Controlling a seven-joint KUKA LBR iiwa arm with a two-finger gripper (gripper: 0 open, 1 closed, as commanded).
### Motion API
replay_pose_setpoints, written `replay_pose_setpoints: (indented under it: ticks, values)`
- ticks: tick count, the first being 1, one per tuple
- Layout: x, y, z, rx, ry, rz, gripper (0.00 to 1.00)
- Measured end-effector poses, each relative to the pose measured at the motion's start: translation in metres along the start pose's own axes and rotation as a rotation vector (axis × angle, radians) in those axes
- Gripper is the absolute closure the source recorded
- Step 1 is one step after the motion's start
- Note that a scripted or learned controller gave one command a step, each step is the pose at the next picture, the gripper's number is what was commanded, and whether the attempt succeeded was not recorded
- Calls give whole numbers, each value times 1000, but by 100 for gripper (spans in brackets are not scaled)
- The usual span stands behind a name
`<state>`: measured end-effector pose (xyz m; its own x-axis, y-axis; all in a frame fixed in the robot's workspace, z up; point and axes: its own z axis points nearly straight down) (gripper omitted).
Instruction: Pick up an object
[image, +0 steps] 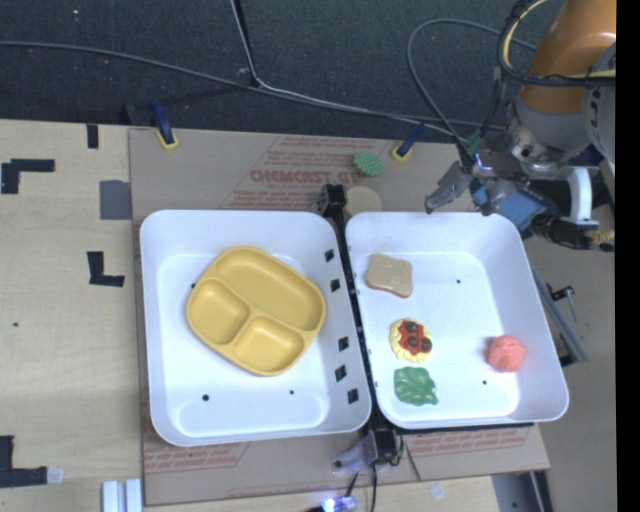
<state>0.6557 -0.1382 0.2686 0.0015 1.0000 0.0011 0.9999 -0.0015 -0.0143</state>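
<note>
Hovering above the far rim of the right bin (520, 240), my end effector (470, 185) hangs with fingers spread and nothing between them. Nothing is picked yet. Toast slice (389, 275), pizza piece (411, 340), green leafy toy (415, 386) and pink lump (506, 352) lie below; yellow tray (256, 310) fills the left bin (165, 330). Choosing, descending, closing and lifting remain.
</note>
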Motion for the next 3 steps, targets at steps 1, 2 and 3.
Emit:
replay_pose_setpoints:
  ticks: [1, 2, 3]
  values:
    - [0, 2, -9, -13, -2, -3, 0]
    - [0, 10, 50, -10, -3, -3, 0]
    - [3, 7, 114, -9, -2, -3, 0]
